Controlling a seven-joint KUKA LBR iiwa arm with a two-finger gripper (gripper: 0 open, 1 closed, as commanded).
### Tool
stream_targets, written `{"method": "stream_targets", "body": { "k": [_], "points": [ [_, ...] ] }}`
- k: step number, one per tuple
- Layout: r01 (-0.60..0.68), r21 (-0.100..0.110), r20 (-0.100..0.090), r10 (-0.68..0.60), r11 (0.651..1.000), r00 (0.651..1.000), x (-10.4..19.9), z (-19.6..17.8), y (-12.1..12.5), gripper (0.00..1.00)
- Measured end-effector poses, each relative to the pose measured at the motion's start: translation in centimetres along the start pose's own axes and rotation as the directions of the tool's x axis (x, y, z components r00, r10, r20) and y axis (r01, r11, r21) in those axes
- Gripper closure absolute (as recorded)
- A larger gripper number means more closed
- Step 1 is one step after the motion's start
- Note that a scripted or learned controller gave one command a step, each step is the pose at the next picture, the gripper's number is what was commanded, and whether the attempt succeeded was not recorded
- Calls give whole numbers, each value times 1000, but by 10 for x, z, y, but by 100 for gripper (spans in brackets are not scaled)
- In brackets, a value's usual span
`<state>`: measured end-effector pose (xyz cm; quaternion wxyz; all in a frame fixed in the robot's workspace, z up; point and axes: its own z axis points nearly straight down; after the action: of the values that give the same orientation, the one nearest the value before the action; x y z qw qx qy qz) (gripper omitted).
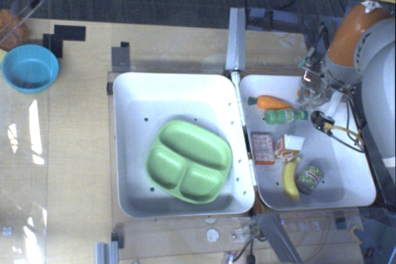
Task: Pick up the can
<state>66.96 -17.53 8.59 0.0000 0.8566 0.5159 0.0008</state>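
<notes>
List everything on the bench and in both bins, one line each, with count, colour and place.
can: one, green with a grey top, near corner of the right bin, beside the banana
banana: one, yellow, right bin, left of the can
carrot: one, orange, far side of the right bin
bottle: one, green, lying just below the carrot
packet: one, red and white, right bin by the divider
carton: one, orange and white, right of the packet
divided tray: one, light green, left bin
bowl: one, blue, bench far left
bins: two, white, side by side
arm: one, grey with an orange band, from the right
hand: one, over the far side of the right bin
</notes>
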Motion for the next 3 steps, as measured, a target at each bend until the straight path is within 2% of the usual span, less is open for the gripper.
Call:
{"method": "stream_targets", "body": {
  "k": [1,2,3],
  "points": [
    [-113,-2,-2,113,994,994,52,-1,-26,100],
    [-125,-6,-1,125,992,992,-15,-2,4,100],
    [-197,-5,-4,197,980,980,-14,-3,10,100]
  ]
}}
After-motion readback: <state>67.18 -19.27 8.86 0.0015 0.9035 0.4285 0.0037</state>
